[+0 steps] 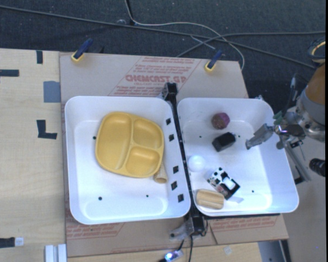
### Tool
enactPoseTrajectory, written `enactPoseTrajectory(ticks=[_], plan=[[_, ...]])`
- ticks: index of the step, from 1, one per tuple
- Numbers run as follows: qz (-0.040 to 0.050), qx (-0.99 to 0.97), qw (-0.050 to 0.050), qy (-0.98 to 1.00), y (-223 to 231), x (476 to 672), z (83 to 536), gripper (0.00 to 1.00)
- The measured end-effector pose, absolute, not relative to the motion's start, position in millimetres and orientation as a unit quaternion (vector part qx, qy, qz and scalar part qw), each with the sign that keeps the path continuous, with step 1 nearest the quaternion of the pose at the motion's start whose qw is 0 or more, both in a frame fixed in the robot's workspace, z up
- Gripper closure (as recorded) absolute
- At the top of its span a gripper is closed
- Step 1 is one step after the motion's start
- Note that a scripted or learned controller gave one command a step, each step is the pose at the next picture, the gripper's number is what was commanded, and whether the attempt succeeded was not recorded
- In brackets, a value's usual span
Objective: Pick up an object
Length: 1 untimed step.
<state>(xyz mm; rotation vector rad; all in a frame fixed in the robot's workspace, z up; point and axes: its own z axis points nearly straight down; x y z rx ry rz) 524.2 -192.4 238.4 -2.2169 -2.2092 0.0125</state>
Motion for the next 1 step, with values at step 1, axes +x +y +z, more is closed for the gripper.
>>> enactPoseTrajectory(ticks=[1], plan=[[0.0006,-0.707,0.001,-0.707,-191.7,526.8,245.6,0.0]])
